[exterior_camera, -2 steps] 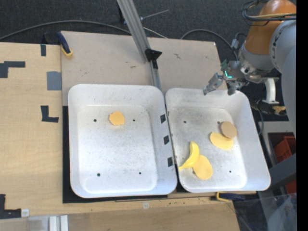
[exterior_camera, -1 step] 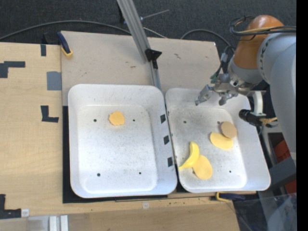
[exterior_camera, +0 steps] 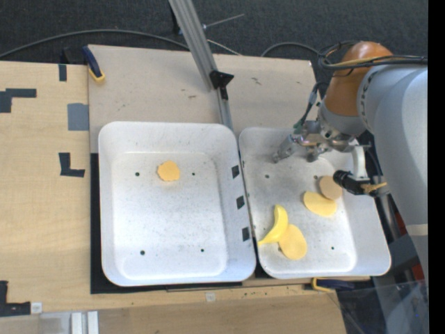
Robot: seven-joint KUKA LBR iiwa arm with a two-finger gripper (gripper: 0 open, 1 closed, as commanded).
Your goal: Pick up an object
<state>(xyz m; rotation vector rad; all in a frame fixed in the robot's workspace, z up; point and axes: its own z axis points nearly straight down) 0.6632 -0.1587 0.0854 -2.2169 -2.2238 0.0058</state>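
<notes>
Fingers of the gripper (exterior_camera: pixel 297 150) look spread apart with nothing between them, poised over the upper part of the right bin (exterior_camera: pixel 361 259).

The grey arm (exterior_camera: pixel 396 117) reaches in from three o'clock. The left bin (exterior_camera: pixel 111 256) holds one round yellow disc (exterior_camera: pixel 168 171), up toward its eleven o'clock corner and well apart from the gripper. The right bin carries the closer choices. A flat yellow slice (exterior_camera: pixel 320 204) lies at about five o'clock from the gripper, touching a tan round piece (exterior_camera: pixel 329 186) at its one o'clock edge. Further down, toward six o'clock, a curved yellow piece (exterior_camera: pixel 277 225) rests against another yellow slice (exterior_camera: pixel 293 242).

As I judge it, the grasp has not begun, and the risks lie in the pieces themselves. All look thin and flat, so the tips could close above one and come up bare. Each nearby piece touches a neighbour, so a descent off centre may shove the pair aside. The curved piece sits near the bin wall at nine o'clock, where a finger might strike the rim.
</notes>
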